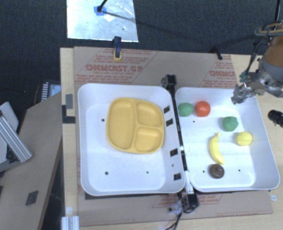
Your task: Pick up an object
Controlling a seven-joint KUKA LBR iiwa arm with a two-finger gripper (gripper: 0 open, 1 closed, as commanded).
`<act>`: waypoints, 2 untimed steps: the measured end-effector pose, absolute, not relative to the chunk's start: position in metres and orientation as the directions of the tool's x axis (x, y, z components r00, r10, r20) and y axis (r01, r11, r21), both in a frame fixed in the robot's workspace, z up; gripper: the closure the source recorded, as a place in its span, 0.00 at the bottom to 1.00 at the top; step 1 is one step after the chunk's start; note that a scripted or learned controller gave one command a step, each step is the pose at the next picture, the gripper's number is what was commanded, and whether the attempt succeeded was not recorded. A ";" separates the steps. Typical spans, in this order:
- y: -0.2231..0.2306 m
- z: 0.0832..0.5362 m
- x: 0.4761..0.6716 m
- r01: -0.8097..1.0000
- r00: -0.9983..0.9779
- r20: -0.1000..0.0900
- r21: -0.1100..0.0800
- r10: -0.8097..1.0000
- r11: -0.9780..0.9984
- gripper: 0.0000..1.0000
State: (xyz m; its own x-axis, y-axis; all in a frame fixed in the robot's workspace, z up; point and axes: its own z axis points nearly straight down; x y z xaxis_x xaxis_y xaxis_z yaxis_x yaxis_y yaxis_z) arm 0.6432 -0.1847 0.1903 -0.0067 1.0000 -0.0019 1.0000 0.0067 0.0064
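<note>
Claw point(239, 97) over right bin's far right rim, grip state unclear, green ball point(230, 123) just below it

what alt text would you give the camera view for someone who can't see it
A grey arm with an orange band reaches in from the right, its gripper over the right white bin's far edge. That bin holds a banana, a lemon, two green fruits, a red-orange ball and a brown round piece. The left white bin holds a yellow divided plate.

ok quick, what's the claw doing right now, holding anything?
Claw: over the right bin's far right corner, nothing visibly held; open or closed cannot be told.
</note>
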 end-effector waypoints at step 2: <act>-0.130 0.247 0.632 1.000 -0.009 0.001 0.002 1.000 0.009 1.00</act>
